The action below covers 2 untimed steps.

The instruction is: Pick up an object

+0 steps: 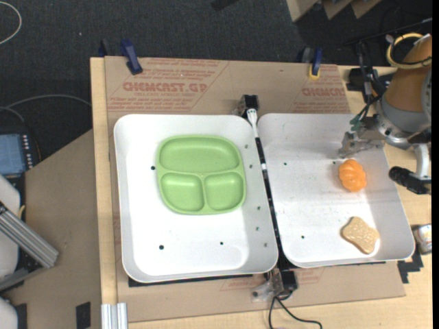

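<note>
From the camera view, my pincer [353, 144] hovers just above the orange pumpkin toy [352, 175] in the right bin [302, 204]; its grip I cannot tell. I judge the toy light, rounded, slippery: grasp across its middle.

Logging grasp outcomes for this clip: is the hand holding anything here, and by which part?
Nothing is held. The hand sits just above the orange object in the right bin, with nothing between its tips; the tan object lies apart.

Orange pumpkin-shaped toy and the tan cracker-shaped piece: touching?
Apart. The camera view shows bare white bin floor between the orange toy and the tan piece nearer the front rim.
</note>
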Motion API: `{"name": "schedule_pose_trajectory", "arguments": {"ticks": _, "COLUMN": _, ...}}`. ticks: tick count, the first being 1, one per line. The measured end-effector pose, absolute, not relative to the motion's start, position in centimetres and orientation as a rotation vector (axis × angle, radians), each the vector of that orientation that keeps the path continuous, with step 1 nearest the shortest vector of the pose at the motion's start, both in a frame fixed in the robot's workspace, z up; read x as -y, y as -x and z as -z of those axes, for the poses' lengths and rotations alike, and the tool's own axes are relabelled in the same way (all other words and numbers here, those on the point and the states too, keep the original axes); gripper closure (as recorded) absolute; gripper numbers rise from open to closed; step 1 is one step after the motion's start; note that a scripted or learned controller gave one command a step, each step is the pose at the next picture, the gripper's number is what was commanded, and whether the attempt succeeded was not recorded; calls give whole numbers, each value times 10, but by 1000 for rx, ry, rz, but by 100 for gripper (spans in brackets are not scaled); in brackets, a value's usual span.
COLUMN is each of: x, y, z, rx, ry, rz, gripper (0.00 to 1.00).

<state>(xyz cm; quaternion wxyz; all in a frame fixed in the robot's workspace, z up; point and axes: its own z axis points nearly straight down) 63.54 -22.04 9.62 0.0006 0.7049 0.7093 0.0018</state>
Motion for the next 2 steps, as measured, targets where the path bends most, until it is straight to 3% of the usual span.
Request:
{"name": "schedule_pose_trajectory", "arguments": {"ticks": 1, "x": 185, "y": -540, "z": -94, "rx": -2226, "ry": -2230, "rz": 4, "gripper": 100}}
{"name": "schedule_pose_trajectory", "arguments": {"ticks": 2, "x": 126, "y": -534, "z": -84, "rx": -2232, "ry": -2220, "rz": 0, "gripper": 100}}
